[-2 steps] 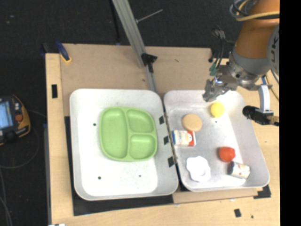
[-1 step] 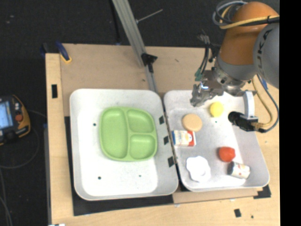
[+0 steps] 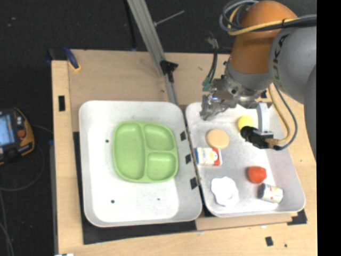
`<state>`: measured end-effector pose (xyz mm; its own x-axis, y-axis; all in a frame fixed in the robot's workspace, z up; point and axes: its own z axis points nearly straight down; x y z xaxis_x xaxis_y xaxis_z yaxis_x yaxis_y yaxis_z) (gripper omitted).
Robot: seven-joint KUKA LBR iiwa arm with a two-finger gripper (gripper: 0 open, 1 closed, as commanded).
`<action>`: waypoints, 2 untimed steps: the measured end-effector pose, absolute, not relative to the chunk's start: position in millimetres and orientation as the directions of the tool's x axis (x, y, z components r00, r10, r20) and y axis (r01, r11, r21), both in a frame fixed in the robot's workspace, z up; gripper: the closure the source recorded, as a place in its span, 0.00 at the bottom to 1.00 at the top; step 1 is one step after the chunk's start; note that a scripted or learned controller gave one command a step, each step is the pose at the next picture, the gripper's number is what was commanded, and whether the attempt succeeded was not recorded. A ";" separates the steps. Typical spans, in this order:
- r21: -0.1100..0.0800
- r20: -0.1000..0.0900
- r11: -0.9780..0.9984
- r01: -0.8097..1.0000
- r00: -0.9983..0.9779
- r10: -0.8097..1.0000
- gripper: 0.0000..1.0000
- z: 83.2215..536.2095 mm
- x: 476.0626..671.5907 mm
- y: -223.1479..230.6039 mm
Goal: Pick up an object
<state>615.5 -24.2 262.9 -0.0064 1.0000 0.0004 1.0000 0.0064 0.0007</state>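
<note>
My gripper [image 3: 212, 110] hangs over the far left corner of the right bin [image 3: 287, 167], just above and left of a round tan biscuit-like disc [image 3: 218, 138]. Nothing shows between its fingers. A yellow ball [image 3: 245, 122] lies to the gripper's right. A small white carton with red and blue print [image 3: 208, 156] sits by the bin's left wall. Nearer the front lie a white crumpled piece [image 3: 224, 190], a red rounded object [image 3: 257, 174] and a small white container [image 3: 272, 194].
The left bin [image 3: 96, 196] bears a green divided plate [image 3: 145, 151]. A grey metal bar [image 3: 149, 31] slants down from the top toward the gap between the bins. The wooden bench [image 3: 117, 73] surrounds both bins.
</note>
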 end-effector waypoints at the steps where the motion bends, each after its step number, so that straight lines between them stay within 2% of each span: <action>1: 0.000 0.001 0.008 1.000 -0.008 1.000 1.00 265.1 609.9 33.6; 2: -0.001 0.000 0.007 1.000 -0.007 1.000 1.00 244.7 597.6 86.4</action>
